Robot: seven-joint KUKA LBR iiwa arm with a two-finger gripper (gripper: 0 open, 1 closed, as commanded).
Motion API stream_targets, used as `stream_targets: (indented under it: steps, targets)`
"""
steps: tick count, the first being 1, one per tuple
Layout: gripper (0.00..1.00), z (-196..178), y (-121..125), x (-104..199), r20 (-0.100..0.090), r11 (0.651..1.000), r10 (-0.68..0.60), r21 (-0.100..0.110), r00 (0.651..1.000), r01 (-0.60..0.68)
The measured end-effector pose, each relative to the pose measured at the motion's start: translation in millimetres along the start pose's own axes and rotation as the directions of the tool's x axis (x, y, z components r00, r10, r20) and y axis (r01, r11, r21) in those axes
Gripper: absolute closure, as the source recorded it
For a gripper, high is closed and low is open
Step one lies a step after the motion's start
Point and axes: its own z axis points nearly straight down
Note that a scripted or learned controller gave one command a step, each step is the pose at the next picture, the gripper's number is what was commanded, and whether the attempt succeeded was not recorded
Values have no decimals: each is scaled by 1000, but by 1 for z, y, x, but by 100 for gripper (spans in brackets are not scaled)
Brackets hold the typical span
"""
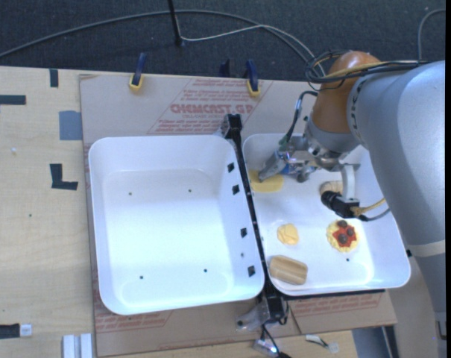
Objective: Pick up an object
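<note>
the pale yellow piece (267, 184) sat upper left in the right bin (382, 271), gripper (273, 171) low over it, probably lining up a grab, can't tell its state tbh.

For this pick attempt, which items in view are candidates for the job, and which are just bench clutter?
Job: gripper over the pale yellow piece; round yellow item; red-topped item; tan block, all in the right bin.

Clutter: left bin; clamps; cables.
</note>
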Motion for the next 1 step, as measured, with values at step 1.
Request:
stream_targets:
  steps: [1]
  targets:
    - [0, 0, -3, 0, 0, 1000, 0, -1, 1000, 0]
